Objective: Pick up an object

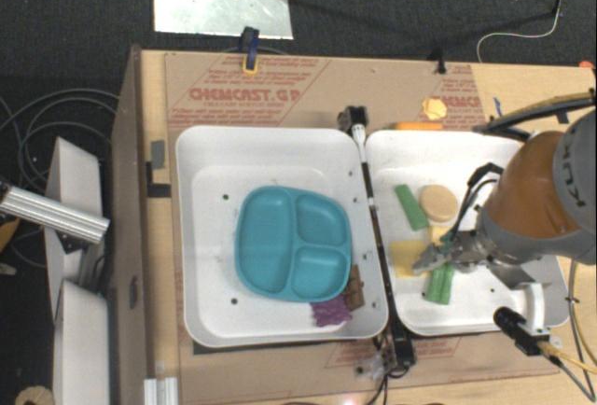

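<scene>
Jaws [438, 256] hover touching green block [439, 285], right bin [466, 324].

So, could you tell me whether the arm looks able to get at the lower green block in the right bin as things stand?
Probably yes. The end effector sits just above the lower green block in the right bin, and nothing lies on top of it; the yellow piece lies alongside.
</scene>
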